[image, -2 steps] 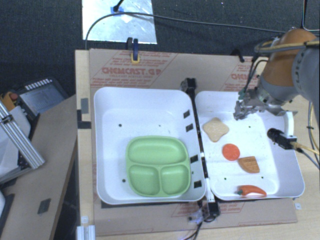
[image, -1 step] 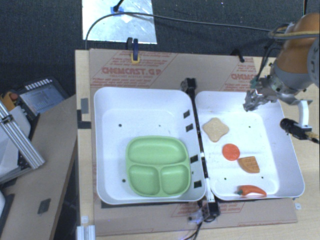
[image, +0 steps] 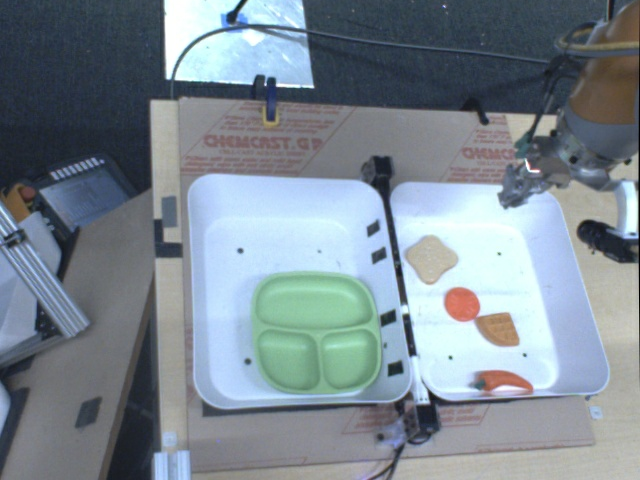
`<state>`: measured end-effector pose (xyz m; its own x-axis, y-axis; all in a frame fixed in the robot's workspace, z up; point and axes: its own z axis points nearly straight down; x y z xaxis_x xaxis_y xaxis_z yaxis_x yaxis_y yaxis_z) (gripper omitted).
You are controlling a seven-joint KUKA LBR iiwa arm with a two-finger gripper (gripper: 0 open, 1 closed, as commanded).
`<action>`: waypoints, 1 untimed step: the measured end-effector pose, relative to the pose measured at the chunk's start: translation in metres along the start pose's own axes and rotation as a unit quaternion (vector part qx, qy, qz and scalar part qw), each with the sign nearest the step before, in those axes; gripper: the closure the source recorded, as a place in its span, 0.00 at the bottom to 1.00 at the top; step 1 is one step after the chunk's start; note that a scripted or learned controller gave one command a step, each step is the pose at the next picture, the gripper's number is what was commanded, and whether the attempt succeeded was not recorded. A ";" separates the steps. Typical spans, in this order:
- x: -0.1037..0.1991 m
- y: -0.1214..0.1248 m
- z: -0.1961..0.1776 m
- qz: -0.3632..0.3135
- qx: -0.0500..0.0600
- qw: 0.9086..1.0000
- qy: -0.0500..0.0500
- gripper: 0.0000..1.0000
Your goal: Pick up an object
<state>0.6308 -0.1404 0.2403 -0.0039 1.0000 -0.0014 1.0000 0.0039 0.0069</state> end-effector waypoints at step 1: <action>0.049 -0.019 0.011 -0.002 0.003 1.000 0.002 1.00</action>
<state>0.6119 -0.0918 0.2292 -0.0075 1.0000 0.0018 1.0000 0.0075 0.0003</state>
